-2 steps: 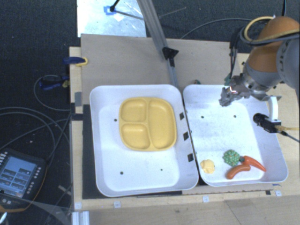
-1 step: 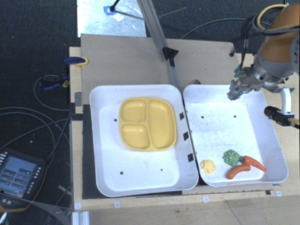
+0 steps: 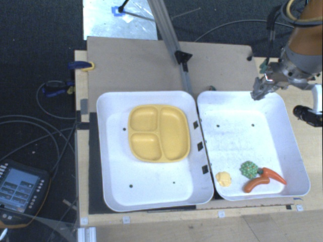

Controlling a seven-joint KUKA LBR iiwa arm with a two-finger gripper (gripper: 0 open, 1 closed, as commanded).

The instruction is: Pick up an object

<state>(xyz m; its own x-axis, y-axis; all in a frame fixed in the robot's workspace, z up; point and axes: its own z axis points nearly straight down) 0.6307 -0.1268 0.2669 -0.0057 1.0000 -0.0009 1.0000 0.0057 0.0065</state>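
In the right bin (image 3: pixel 237 135), near its front right corner, lie a green broccoli piece (image 3: pixel 248 169), an orange-red carrot-like piece (image 3: pixel 264 179) and a small pale yellow lump (image 3: pixel 223 178). My gripper (image 3: pixel 260 91) hangs over the bin's back right corner, far from these objects, with nothing visible between its fingers. The arm's orange band (image 3: pixel 305 39) shows above it at the upper right.
A yellow three-part divided plate (image 3: pixel 158 133) lies in the left bin (image 3: pixel 116 185). A grey pole (image 3: pixel 166 29) slants across the bench's back to a clamp between the bins. Cables and a handheld pendant (image 3: pixel 20 185) lie on the floor at left.
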